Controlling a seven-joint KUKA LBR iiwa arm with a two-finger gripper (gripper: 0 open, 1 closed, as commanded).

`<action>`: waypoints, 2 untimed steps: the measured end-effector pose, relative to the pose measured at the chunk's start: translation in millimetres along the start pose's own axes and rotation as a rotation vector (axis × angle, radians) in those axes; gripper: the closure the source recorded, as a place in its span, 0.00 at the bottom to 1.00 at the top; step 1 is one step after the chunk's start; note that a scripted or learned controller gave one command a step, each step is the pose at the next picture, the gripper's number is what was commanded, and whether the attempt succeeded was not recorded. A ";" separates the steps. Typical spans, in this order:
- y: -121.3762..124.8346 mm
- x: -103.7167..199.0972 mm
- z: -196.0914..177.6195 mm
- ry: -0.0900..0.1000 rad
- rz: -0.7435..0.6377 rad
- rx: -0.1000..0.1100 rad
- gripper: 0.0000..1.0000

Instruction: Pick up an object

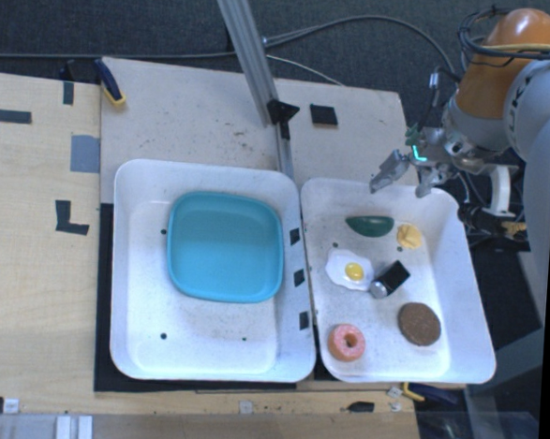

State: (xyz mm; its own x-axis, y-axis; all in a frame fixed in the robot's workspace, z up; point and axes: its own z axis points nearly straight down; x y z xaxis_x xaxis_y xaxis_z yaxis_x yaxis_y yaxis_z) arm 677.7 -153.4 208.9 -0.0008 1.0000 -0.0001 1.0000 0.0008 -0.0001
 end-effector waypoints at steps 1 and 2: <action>-0.1 0.0 0.1 0.000 0.000 0.000 0.00; -3.8 4.2 43.8 0.000 0.000 0.004 0.00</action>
State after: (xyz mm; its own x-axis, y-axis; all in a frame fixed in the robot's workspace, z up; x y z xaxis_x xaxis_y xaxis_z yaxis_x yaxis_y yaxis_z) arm 673.8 -149.2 165.1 -0.0011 1.0000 0.0004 1.0000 0.0011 -0.0037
